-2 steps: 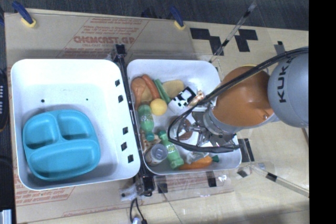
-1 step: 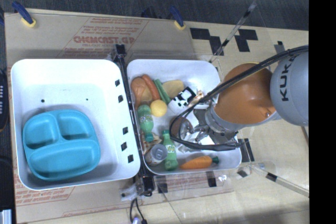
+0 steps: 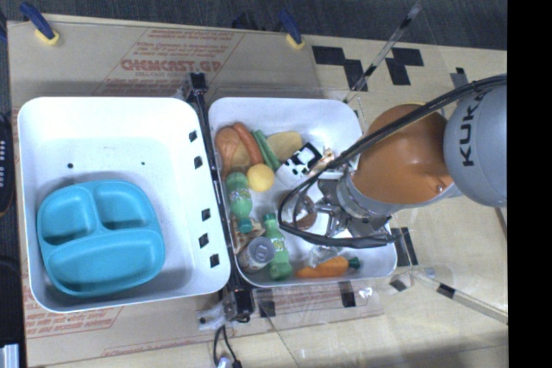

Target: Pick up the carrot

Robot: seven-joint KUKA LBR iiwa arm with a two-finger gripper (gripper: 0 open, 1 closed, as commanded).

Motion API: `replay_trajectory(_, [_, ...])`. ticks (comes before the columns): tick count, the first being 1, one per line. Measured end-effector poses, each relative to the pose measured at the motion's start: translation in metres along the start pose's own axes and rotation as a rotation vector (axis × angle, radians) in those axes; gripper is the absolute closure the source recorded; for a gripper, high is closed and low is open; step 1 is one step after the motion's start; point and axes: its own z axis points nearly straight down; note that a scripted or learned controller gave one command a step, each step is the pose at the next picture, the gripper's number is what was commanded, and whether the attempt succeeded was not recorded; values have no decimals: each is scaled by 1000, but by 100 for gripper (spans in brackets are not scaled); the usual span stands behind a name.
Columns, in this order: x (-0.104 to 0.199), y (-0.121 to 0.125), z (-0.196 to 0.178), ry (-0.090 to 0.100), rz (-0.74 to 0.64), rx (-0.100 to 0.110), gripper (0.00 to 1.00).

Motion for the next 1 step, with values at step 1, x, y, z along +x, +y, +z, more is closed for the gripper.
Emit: replay_trajectory(1, [4, -37, 10, -9, -337, -19, 0])
